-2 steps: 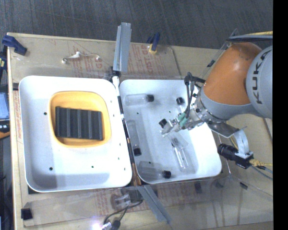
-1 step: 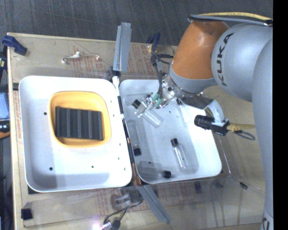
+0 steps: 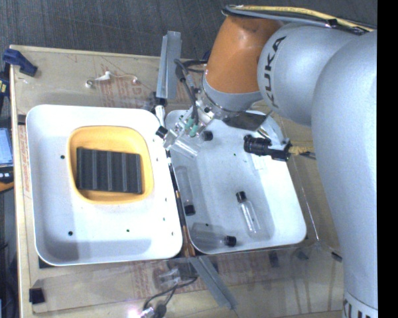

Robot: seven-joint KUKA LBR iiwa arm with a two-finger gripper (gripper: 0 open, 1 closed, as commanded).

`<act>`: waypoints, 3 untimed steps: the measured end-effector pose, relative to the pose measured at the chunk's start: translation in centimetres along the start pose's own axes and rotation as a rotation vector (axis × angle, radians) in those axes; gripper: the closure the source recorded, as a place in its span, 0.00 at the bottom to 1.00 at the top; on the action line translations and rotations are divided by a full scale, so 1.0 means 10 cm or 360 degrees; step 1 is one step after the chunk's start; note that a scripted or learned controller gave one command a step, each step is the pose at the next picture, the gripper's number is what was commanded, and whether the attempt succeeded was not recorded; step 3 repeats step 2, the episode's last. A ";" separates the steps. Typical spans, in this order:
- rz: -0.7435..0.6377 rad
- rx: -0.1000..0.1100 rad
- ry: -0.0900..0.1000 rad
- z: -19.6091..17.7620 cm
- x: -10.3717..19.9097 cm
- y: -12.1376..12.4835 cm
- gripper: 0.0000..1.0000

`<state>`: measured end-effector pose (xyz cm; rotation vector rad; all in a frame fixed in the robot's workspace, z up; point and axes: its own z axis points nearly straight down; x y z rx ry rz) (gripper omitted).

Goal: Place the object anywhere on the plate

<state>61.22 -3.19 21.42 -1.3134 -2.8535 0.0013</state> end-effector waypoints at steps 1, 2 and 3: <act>-0.0468 0.0001 0.0002 0.22 0.08 0.29 1.00; -0.0467 0.0001 0.0001 0.22 0.08 0.29 0.00; -0.0467 0.0001 0.0001 0.22 0.08 0.29 0.00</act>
